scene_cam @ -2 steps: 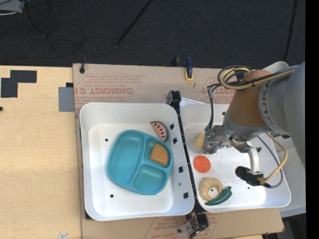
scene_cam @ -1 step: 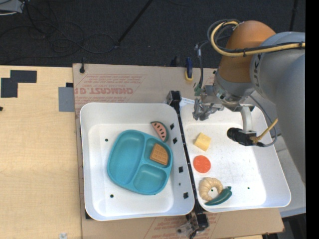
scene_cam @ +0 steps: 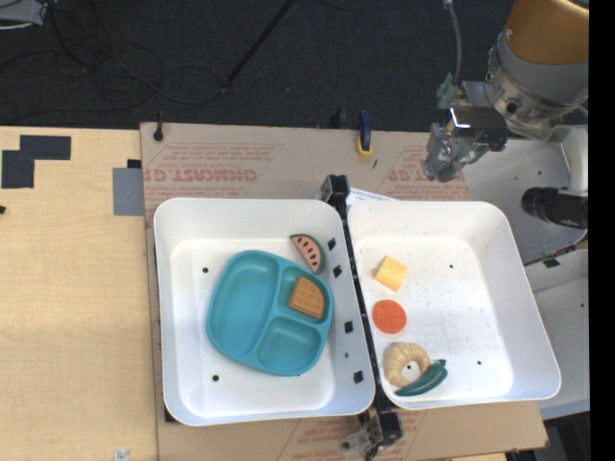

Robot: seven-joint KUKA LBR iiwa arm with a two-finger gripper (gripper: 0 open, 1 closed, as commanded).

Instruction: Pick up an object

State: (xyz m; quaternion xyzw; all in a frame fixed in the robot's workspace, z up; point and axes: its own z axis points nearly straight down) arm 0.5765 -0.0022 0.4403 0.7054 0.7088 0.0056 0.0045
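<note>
My gripper [scene_cam: 444, 159] hangs above the back edge of the right bin [scene_cam: 500, 221], well clear of the things inside it. In that bin lie a yellow cheese block [scene_cam: 390, 274], an orange-red disc [scene_cam: 389, 316], a cream swirled pastry [scene_cam: 405, 360] and a dark green pepper [scene_cam: 424, 379] beside the pastry. The left bin [scene_cam: 183, 257] holds a teal divided plate [scene_cam: 255, 315] with a brown waffle piece [scene_cam: 307, 298] on it. A watermelon slice [scene_cam: 307, 251] lies just behind the plate.
A black divider clip [scene_cam: 334, 190] sits where the two bins meet at the back. A blue and yellow clamp [scene_cam: 364, 133] stands on the cardboard behind the bins. The right half of the right bin is bare white floor.
</note>
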